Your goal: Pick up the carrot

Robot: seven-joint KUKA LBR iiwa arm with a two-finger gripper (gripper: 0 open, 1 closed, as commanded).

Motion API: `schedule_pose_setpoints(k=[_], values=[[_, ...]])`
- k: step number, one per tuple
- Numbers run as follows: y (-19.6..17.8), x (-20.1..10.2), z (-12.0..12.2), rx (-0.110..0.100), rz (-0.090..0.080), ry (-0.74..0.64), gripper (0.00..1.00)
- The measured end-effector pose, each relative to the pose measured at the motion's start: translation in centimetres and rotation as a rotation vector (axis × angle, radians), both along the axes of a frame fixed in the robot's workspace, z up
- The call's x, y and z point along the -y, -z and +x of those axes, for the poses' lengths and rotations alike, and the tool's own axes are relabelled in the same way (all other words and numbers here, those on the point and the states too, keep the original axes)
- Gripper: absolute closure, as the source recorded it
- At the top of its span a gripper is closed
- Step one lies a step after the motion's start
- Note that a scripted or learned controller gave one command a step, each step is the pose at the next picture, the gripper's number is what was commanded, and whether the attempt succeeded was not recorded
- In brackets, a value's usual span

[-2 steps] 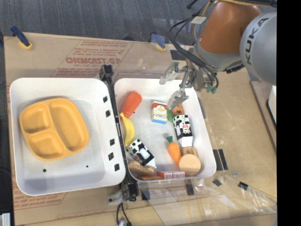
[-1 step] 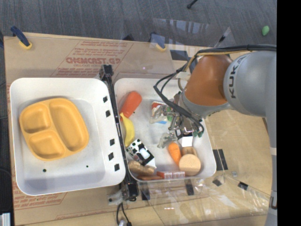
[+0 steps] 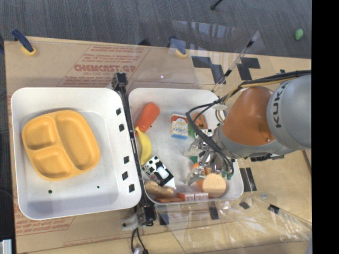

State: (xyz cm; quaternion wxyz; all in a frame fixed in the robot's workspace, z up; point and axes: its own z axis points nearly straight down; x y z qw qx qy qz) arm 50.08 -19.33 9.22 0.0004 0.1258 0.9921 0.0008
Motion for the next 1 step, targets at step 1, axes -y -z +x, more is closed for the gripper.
schedule_pose_setpoints(k=[1], values=[[-1.10,-0.17,0.28,0.004,-0.002,-0.010,1.00]])
